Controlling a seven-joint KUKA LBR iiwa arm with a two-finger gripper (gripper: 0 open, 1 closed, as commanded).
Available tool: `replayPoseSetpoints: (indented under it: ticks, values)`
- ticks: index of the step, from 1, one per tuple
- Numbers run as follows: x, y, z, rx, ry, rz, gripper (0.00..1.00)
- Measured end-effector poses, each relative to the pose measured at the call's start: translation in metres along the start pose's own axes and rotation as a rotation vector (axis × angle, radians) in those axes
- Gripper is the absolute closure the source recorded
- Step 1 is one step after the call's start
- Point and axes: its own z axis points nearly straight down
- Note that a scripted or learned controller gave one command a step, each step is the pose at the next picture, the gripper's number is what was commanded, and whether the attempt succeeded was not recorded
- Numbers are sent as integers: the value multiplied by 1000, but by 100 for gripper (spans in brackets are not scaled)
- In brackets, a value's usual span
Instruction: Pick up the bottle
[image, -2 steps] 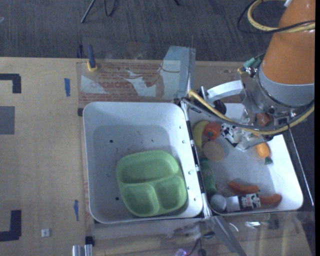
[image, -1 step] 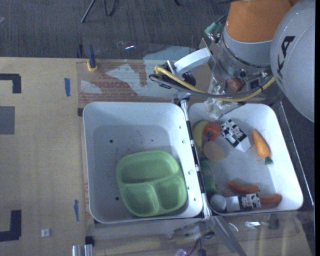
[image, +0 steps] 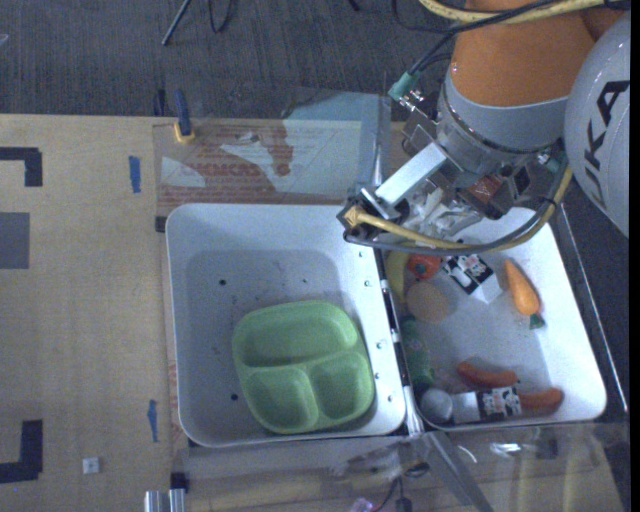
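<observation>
the bottle (image: 478, 404) lay on its side along the near edge of the right bin (image: 585, 345), touching a sausage (image: 488, 375). a green tray (image: 300, 365) sat in the near half of the left bin (image: 190, 260). a carrot (image: 521, 289) lay toward the right bin's far right corner. the gripper (image: 440, 215) hung over that bin's far left corner, couldn't tell its state.
</observation>
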Motion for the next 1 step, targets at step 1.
replayPoseSetpoints:
  ticks: [1]
  values:
    - [15, -60, 61, -1, 4, 346, 100]
